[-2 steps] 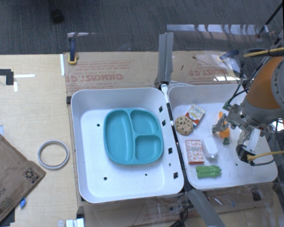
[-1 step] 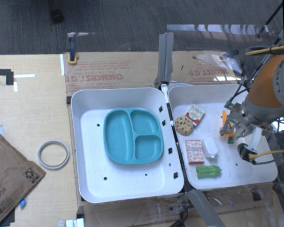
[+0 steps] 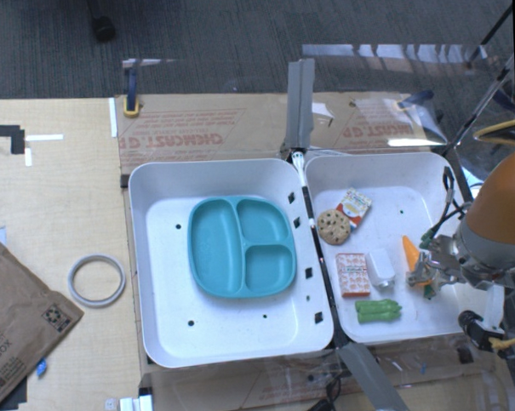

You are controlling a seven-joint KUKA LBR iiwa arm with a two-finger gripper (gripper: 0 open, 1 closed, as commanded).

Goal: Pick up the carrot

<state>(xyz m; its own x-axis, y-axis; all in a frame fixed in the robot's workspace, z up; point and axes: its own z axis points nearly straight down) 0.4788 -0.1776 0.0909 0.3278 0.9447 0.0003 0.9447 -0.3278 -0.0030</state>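
The carrot point(image 3: 410, 251) is a small orange piece lying in the right bin point(image 3: 410, 181), near its right side. My gripper point(image 3: 427, 275) is low over the bin just below and to the right of the carrot, close to its lower end. The arm's orange band point(image 3: 499, 209) and grey wrist hang above the bin's right edge and hide that part of it.
The right bin also holds a cookie point(image 3: 333, 226), a small red-and-white packet point(image 3: 354, 206), a red cracker box point(image 3: 352, 274), a white object point(image 3: 380, 268) and a green vegetable point(image 3: 379, 310). A teal divided plate point(image 3: 242, 245) sits in the left bin point(image 3: 157, 247). A tape ring point(image 3: 97, 279) lies on the bench.
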